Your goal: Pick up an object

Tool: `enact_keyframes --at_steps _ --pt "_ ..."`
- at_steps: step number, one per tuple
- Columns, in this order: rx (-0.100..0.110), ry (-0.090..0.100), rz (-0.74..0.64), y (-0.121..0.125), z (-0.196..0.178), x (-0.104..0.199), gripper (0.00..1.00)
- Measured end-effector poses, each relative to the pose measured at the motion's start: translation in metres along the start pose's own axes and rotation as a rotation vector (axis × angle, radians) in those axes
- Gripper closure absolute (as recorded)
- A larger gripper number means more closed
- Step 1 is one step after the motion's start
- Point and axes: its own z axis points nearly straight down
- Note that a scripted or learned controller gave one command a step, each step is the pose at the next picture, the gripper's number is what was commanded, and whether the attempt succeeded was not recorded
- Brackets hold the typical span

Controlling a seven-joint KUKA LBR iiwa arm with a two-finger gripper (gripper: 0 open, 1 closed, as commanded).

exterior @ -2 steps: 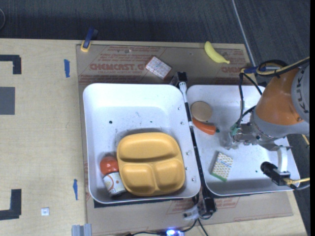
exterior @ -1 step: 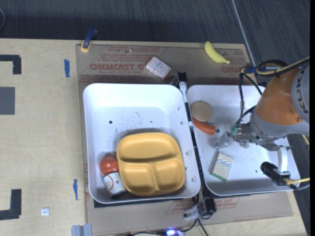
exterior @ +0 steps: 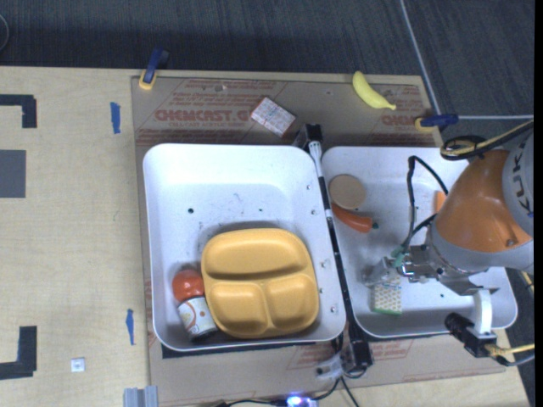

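Right bin point(exterior: 509, 308) — gripper point(exterior: 392, 271) low over the floor, just above a small checkered packet point(exterior: 387, 298); whether it is spread or pinching cannot be told. Near the far left corner: round brown disc point(exterior: 347, 191), orange carrot point(exterior: 354, 219) beside it. Left bin point(exterior: 170, 176) — yellow divided tray point(exterior: 258, 280), small can point(exterior: 197, 315) and red ball point(exterior: 187, 284) touching its left side.

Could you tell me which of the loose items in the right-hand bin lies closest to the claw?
The small pale mesh-patterned packet, lying just below and left of the claw. The carrot and the round tan disc both sit farther off, toward the bin's upper left.
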Motion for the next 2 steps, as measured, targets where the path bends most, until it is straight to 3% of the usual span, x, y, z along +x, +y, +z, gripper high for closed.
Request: enact_keyframes --at_steps 1,2 --pt "-0.006 -0.001 0.001 0.0020 -0.0104 0.0002 1.00" --pt "-0.005 -0.001 0.001 0.0018 -0.0103 0.0003 0.00"
